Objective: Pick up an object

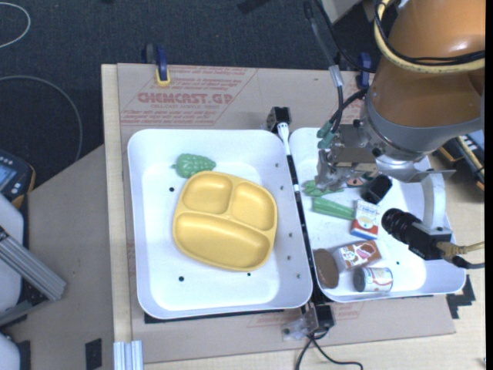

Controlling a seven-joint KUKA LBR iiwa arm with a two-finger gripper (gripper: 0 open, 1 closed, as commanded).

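My gripper is low in the right bin, at its upper left part, just above a small green piece. A long green pod lies just below it. Further toward the front sit a red and white box, a small printed packet, a brown disc and a little can on its side. The wrist hides the far part of this bin.
The left bin holds a yellow divided plate and a green leafy toy at its upper left. A black divider strip runs between the bins. Clamps sit at the bench's back edge.
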